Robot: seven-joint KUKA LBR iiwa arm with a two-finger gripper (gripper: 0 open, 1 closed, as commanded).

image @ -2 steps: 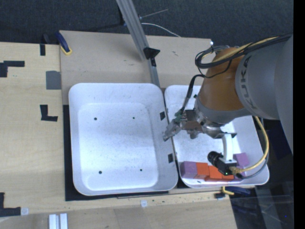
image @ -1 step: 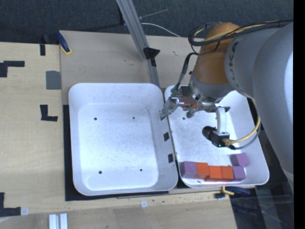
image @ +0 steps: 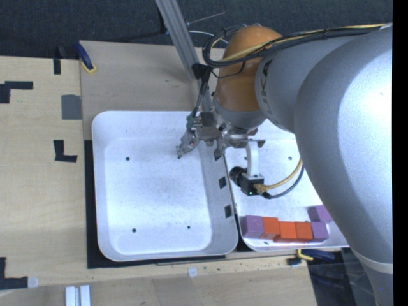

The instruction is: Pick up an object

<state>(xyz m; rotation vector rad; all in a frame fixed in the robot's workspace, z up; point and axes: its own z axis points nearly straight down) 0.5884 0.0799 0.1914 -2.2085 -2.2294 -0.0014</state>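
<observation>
- Left bin [image: 115, 171]: you have bare white floor here apart from a few dark specks, so nothing to grasp on this side.
- End effector [image: 189, 142]: it hangs over the left bin's upper right corner, close to the ridge between the bins. You cannot tell from this slant whether it is spread or closed, and nothing is seen in its grip.
- Blocks [image: 287, 228]: your targets sit in the right bin [image: 280, 164], along its near wall. They form a row of purple and orange pieces with its long axis running 3 to 9 o'clock.
- The relation that matters: the row lies at about 4 o'clock from the end effector, well apart and across the ridge. The purple block [image: 254, 225] at the row's left end is nearest.
</observation>
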